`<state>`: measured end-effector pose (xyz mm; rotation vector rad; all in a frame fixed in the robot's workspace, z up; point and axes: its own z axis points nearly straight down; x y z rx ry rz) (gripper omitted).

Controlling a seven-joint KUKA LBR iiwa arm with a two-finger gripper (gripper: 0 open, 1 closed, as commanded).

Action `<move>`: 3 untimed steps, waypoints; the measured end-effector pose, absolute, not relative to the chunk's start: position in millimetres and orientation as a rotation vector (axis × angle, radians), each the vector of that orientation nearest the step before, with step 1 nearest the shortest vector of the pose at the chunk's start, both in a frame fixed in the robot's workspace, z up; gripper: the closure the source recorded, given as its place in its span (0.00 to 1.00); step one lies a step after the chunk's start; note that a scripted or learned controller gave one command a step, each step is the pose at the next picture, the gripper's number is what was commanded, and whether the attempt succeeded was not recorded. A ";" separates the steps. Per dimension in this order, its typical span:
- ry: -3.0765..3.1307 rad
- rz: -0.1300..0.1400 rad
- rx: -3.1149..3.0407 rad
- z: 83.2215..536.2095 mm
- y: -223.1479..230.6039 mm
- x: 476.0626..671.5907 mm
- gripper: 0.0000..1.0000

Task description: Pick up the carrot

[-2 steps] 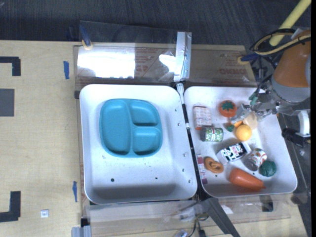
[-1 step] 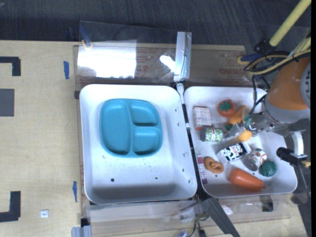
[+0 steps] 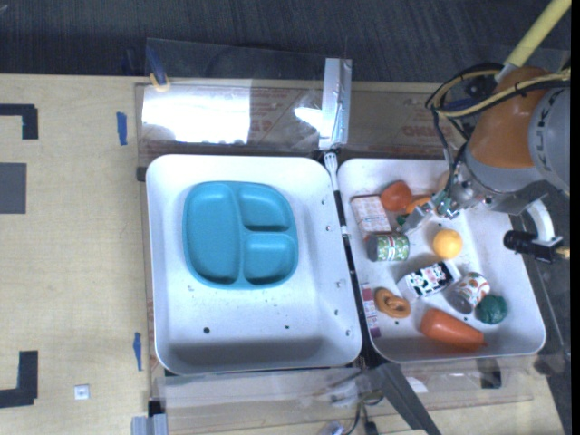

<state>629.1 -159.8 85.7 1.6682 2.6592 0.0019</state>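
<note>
1. Camera view: the carrot (image 3: 449, 328) is seen lying flat near the front edge of the right bin (image 3: 526, 338), its tip pointed right.
2. A green ball (image 3: 492, 309) and a small can (image 3: 471, 289) are placed just beside it.
3. The gripper (image 3: 441, 205) is lowered at the bin's back, beside an orange piece (image 3: 396, 195); whether it is released or clenched cannot be told.
4. A blue divided tray (image 3: 240, 233) is held in the left bin (image 3: 181, 333).

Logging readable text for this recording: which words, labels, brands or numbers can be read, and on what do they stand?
None can be read.
Small carton: print too blurred.
Green-labelled can: label too blurred.
Black-and-white package: pattern, no legible words.
Small can: markings too small.
Cardboard behind the bins: reddish print, too faint.
</note>
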 end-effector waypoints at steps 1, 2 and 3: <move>2.771 0.005 1.466 132.6 -109.7 668.3 0.00; 2.643 0.002 1.677 97.4 -182.0 596.2 0.00; 2.798 0.004 1.379 95.7 -132.2 616.3 0.00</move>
